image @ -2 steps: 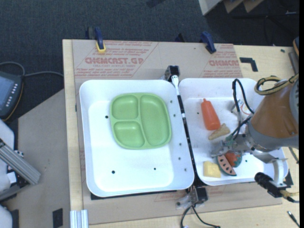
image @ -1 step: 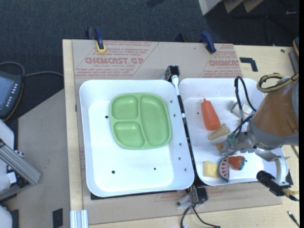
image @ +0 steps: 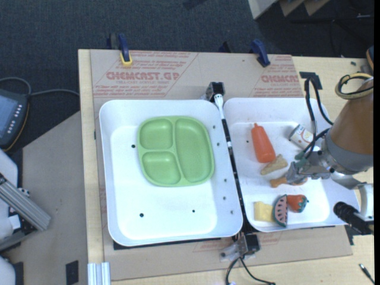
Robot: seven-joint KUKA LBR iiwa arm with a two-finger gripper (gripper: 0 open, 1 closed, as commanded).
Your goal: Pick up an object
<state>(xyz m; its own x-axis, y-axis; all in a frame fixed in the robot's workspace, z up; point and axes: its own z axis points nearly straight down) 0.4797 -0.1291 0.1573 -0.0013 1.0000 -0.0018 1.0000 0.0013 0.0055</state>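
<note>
The right bin [image: 237, 108] holds several toy foods. An orange carrot-like piece [image: 261, 143] lies near its middle, with a tan wedge [image: 274, 167] just below it. A small brown piece [image: 279, 183] lies right beside my gripper [image: 297, 174], which hangs low over the bin's right half. A watermelon slice [image: 280, 211], a yellow block [image: 262, 210] and a red piece [image: 298, 202] lie along the front edge. A small white box [image: 301, 136] sits toward the back right. I see nothing lifted by the gripper.
The left bin [image: 119, 177] bears a green divided plate [image: 176, 151]. The arm's grey body and orange band [image: 355, 126] cover the right bin's right edge, with black cables [image: 313, 108] looping above it. Blue clamps [image: 124, 47] hold the board at the back.
</note>
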